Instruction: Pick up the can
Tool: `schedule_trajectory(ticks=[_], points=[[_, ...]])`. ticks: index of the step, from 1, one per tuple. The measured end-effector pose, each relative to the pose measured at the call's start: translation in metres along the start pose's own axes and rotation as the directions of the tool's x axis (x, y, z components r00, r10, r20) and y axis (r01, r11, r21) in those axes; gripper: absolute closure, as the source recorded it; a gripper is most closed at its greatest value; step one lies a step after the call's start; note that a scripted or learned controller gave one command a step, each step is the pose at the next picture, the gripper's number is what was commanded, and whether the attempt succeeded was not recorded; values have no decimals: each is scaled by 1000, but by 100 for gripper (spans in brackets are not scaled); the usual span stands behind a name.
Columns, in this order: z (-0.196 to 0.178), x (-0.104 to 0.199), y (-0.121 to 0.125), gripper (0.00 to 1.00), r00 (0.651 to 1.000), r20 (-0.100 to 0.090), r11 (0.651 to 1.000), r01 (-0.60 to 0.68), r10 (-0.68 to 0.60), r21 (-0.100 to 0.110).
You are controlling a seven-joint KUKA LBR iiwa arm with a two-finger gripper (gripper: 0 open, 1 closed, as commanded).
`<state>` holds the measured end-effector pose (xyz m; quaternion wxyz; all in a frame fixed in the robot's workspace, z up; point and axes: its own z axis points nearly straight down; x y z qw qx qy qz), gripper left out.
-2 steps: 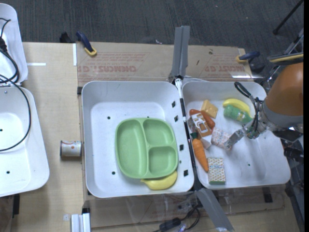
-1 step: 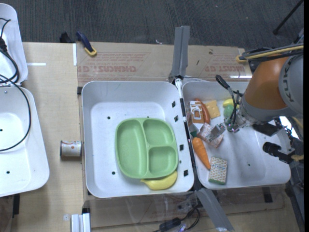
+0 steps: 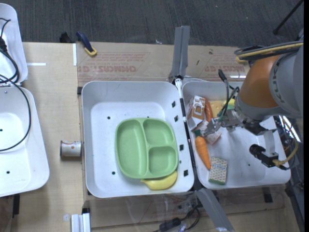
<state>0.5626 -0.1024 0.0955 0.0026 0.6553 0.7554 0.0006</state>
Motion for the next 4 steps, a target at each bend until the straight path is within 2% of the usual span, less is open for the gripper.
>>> schedule_trajectory(ticks=[1,2,3,4], points=[[-96,47,8,0,982,-3,982,190,-190,5],[4,-3,-10,0,996,-3,996,94,-94,5],[-114,3,-20,0,1000,-1,1000,-22,22,6],[0,-9,-17,0,898,-1,898,-440,440,2]])
